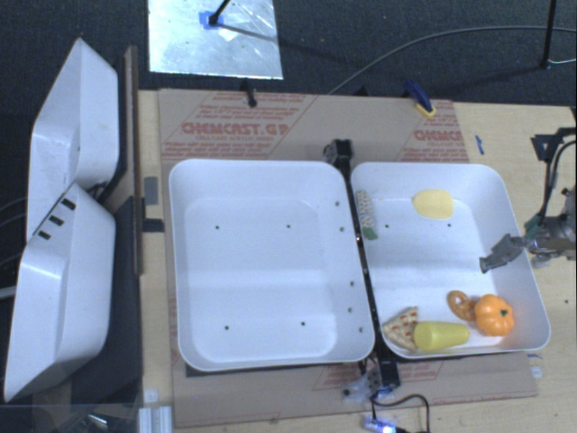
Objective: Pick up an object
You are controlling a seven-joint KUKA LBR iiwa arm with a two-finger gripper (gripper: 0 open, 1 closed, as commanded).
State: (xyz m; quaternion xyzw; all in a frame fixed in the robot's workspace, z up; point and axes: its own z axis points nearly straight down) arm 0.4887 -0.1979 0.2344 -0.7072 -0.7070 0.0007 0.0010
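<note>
Arm [554, 233] cut off at right edge; gripper [498, 254] state unclear

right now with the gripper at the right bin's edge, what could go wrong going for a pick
1. The pumpkin, pretzel, yellow-green piece and pizza slice crowd the near corner, so the gripper may nudge neighbours or grab two.
2. They sit against the right bin wall, which could block a finger.
</note>
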